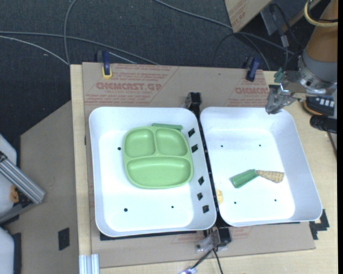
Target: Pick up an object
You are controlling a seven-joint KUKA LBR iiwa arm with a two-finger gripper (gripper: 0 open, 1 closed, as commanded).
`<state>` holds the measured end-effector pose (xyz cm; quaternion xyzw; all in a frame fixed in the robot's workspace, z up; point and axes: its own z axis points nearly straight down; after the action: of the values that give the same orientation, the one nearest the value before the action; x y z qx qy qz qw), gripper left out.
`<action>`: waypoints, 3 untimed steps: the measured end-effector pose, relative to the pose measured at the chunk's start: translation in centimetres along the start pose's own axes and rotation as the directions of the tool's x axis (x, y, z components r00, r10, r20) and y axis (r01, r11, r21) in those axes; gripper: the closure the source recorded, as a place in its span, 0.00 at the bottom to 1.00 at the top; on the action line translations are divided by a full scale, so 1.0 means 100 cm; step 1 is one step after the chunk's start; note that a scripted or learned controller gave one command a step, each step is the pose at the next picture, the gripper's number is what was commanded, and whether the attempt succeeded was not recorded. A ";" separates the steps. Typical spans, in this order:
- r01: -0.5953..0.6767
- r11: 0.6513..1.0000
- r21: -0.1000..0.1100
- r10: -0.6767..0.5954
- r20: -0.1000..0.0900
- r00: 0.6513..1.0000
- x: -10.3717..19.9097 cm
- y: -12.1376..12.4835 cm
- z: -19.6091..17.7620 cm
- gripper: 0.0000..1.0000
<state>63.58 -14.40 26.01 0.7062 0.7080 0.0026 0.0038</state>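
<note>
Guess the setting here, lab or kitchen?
Likely a robotics lab test bench: two white bins clamped side by side on a protective-film board, loose cables on dark carpet, and a gripper poised at the right bin's far corner.

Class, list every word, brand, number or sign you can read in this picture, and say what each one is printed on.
"CHEMCAST GP" in red, on the brown protective sheet behind the left bin.
"CHEMCAST", the same red print, on that sheet behind the right bin; its end is cut off by the gripper.
Smaller red lines beside both prints: too blurred to read.
Cardboard box at the top edge: faint marks, unreadable.
</note>
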 end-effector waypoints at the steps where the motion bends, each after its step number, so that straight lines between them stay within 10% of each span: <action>1: -0.001 1.000 0.004 0.001 -0.001 1.000 0.000 0.001 -0.021 1.00; 3: 0.004 1.000 0.012 -0.004 -0.005 1.000 0.115 -0.009 0.010 1.00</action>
<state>62.63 -2.89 24.99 0.7048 0.7094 0.0001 -0.0025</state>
